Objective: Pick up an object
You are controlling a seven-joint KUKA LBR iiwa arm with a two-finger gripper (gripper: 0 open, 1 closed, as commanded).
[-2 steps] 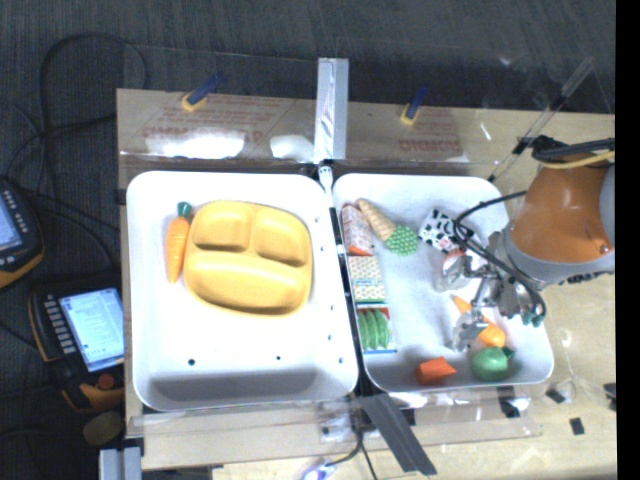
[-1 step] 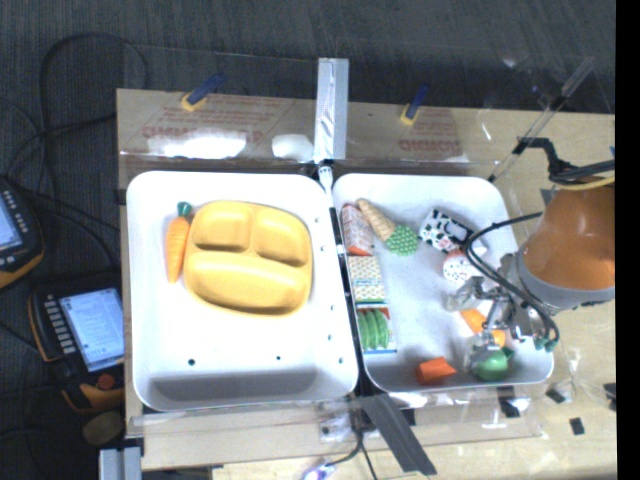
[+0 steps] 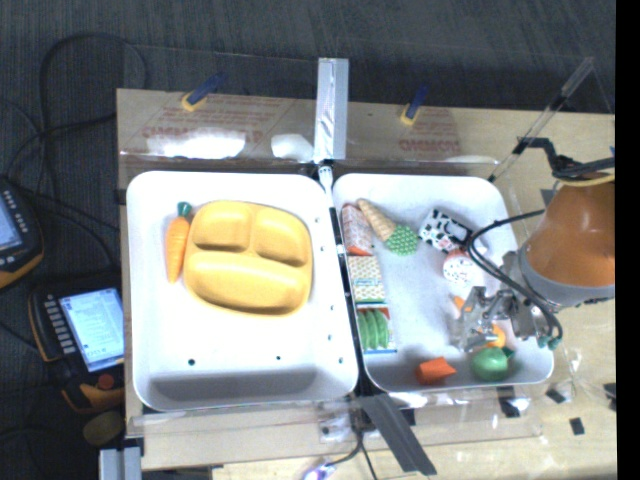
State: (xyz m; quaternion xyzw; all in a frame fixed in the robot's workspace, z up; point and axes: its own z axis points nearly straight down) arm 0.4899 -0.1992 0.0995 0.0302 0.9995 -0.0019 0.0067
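Green ball (image 3: 489, 364) beside claw (image 3: 482, 330) (orange block (image 3: 436, 370) near)

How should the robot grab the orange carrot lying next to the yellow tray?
Probably across the carrot at its thick middle, coming straight down. It lies flat and long between the yellow tray and the left bin's wall, so the fingers should close from its two long sides, where gaps look narrow.

Robotics lab test bench: two white bins (image 3: 140, 268) on a wooden board, toy items inside, loose cables and a handheld control pendant (image 3: 85, 333) left of the bins
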